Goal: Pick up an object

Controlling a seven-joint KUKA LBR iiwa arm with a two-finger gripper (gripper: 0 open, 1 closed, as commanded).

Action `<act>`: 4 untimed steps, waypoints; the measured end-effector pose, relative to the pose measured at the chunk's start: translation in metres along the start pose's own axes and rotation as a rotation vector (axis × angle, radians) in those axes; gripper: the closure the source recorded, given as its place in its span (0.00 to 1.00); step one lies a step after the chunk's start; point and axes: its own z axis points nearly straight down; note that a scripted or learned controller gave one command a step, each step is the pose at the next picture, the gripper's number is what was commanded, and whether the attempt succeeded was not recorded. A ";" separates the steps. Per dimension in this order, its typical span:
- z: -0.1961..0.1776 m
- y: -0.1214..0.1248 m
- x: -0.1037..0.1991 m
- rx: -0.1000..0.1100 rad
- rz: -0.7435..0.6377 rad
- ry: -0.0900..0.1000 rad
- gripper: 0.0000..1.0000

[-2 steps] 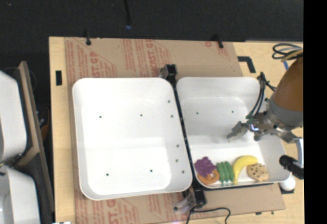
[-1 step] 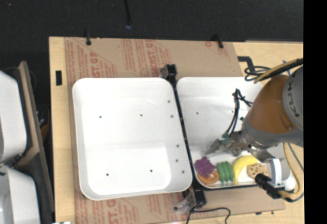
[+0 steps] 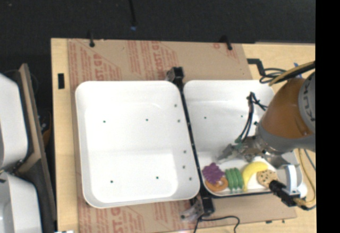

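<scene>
Several small toys lie along the front wall of the right bin (image 3: 212, 94): a purple grape cluster (image 3: 213, 172) on an orange piece (image 3: 215, 187), a green ridged piece (image 3: 234, 179), a yellow fruit (image 3: 254, 170) and a tan speckled cookie (image 3: 265, 177). My gripper (image 3: 240, 150) hangs low in the right bin, just behind the green piece and the yellow fruit. Nothing can be seen held in it. The orange-banded wrist (image 3: 287, 115) rises behind it and hides part of the bin's right side.
The left bin (image 3: 85, 120) sits beside the right one, with a black clamp (image 3: 175, 74) at the back of the seam between them. Cables run along the right bin's far right edge.
</scene>
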 end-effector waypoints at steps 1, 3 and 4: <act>-0.068 0.001 -0.012 -0.006 0.000 -0.002 0.00; -0.100 0.003 -0.006 0.000 -0.001 0.000 0.00; -0.108 0.037 0.004 -0.001 -0.002 0.000 0.00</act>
